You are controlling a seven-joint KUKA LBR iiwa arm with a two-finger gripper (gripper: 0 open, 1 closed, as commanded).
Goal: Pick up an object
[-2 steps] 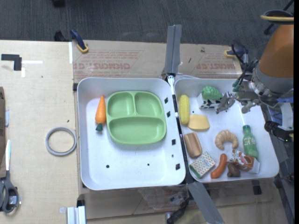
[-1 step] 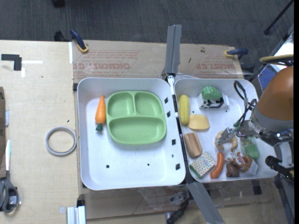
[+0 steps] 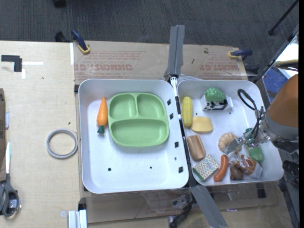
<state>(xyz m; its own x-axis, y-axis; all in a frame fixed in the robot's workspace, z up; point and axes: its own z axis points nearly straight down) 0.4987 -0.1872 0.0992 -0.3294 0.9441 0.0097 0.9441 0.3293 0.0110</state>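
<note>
Grey and orange, the arm (image 3: 285, 110) reaches down into the right bin (image 3: 247, 87), and its gripper (image 3: 248, 137) sits low among the toy food there, near the croissant (image 3: 227, 139) and a green toy (image 3: 256, 154). I cannot tell what the gripper is doing. Nothing looks lifted yet, so the picking up is not done. The carrot (image 3: 102, 112) lies beside the green tray (image 3: 138, 119) in the left bin (image 3: 133, 175).
</note>
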